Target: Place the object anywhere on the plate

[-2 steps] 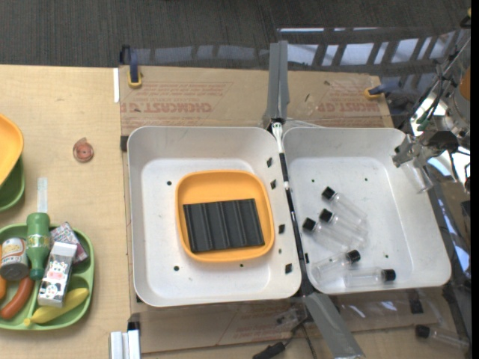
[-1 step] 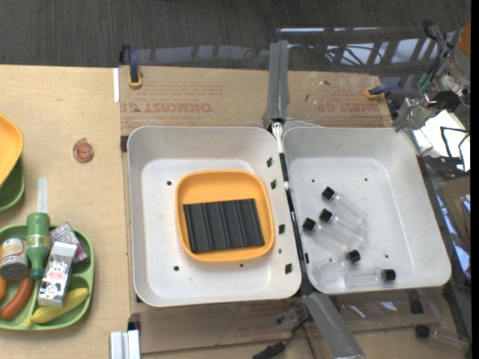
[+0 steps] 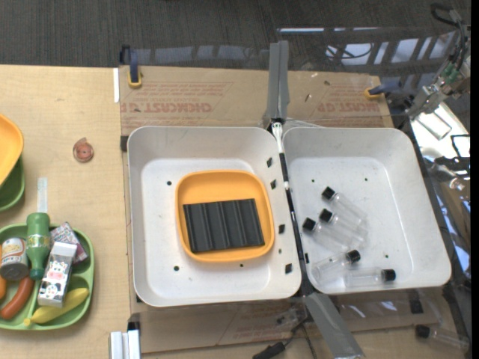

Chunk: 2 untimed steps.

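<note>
Clear plastic vials with black caps (image 3: 340, 226) lie clustered in your right white bin (image 3: 419, 200), room along its walls. Your orange square plate (image 3: 224, 189) holds a dark ribbed slab (image 3: 224, 225). Cardboard behind reads CHEMCAST.

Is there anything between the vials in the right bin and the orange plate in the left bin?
Only the bins' adjoining walls separate the clear vials from the orange plate. A dark ribbed block covers most of the plate's floor.
</note>
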Tool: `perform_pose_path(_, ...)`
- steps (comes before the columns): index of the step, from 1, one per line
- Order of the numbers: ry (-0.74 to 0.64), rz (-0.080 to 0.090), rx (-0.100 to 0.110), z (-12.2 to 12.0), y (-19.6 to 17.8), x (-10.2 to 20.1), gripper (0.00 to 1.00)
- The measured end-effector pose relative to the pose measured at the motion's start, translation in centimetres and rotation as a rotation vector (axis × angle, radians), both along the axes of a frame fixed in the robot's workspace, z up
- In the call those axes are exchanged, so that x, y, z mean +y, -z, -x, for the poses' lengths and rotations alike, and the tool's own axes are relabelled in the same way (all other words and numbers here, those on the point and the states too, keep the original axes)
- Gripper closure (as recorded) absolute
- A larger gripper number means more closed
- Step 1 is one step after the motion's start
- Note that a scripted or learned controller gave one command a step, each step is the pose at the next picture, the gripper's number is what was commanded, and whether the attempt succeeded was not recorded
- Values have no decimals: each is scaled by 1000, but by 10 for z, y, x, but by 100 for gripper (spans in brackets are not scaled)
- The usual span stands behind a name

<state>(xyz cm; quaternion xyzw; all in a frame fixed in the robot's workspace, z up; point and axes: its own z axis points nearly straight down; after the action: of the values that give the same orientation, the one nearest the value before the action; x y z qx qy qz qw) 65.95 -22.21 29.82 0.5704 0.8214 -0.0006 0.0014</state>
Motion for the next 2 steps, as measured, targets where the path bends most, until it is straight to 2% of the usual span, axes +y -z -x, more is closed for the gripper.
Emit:
perform_pose_path(1,-217,0,0,0,-105,1,100)
perform_pose_path(2,-410,2,-3,0,-145,0,100)
